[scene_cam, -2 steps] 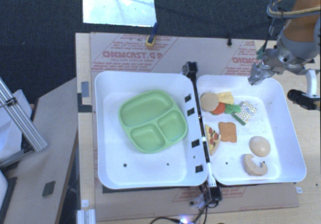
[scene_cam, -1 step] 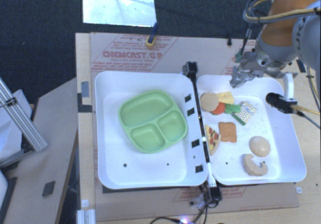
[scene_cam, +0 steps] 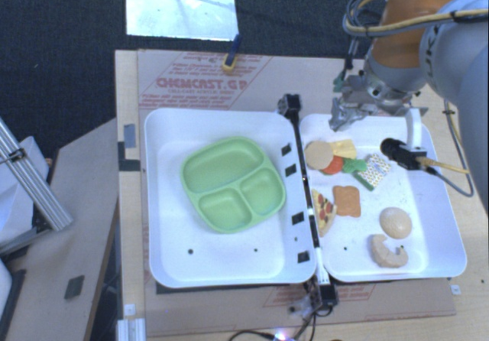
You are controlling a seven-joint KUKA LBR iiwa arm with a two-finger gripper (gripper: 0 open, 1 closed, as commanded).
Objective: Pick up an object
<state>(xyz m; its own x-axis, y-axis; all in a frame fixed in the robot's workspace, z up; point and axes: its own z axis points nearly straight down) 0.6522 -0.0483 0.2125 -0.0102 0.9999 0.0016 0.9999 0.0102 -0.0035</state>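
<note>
The desk point(scene_cam: 191, 76) carries two shallow white bins side by side. The left bin point(scene_cam: 164, 255) holds a green tray point(scene_cam: 231, 183) with three compartments, lying a little turned, near the middle of the frame.

The right bin point(scene_cam: 443, 248) holds several small toy food pieces. In its upper left part a round bun point(scene_cam: 318, 154) lies beside a yellow piece point(scene_cam: 344, 148), a red piece point(scene_cam: 333, 166) and a green piece point(scene_cam: 354, 166); these are touching or very close together. Just right of them is a small patterned packet point(scene_cam: 374, 170). Lower, a pizza slice point(scene_cam: 325, 210) lies against the left wall of this bin, and a brown toast-like piece point(scene_cam: 347, 200) is just beside it. In the lower right part of the frame there are a pale egg-like piece point(scene_cam: 396, 222) and below it a beige curved piece point(scene_cam: 389, 251).

The arm point(scene_cam: 428, 18) comes in from the upper right of the frame. The gripper point(scene_cam: 345, 116) hangs over the upper edge of the right bin, just above the yellow piece. Nothing is seen between its fingers, and whether they are apart or together I cannot tell.
</note>
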